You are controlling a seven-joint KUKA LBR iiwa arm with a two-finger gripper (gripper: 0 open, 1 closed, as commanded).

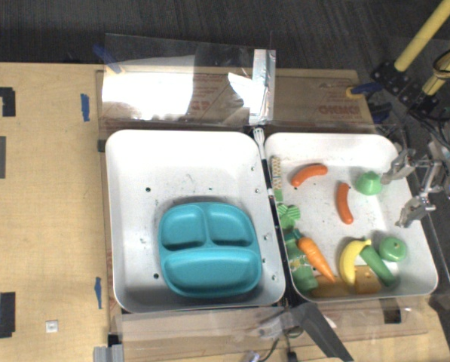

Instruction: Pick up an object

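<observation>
Worktop [44, 202]: a tan surface on which two shallow white bins are set side by side, so that things can be moved from one to the other.
Left bin [134, 164]: a teal divided tray [208, 249] is laid flat in it, toward the near edge; nothing else is seen inside.
Right bin [322, 151]: all the loose toy food is gathered here, within the arm's reach from the right.
Far items: two orange sausages are seen, one [308, 173] lying crosswise near the far wall and one [344, 202] lying lengthwise just beside it; a small green piece [368, 183] sits near the right wall.
Near items: a carrot [317, 257], a banana [350, 259], a cucumber [378, 265] and a green round piece [393, 248] are crowded together, touching or nearly so; a brown block is partly hidden under them.
Gripper [414, 191]: it is held at the right rim of the right bin, its metal fingers spread apart, with nothing between them.
Task's thing: no object is lifted yet; the green piece near the right wall lies closest to the gripper.
Judgement: the sausages and the green piece, lying apart, are judged easier grasps than the crowded near corner, where a neighbour could be knocked.
</observation>
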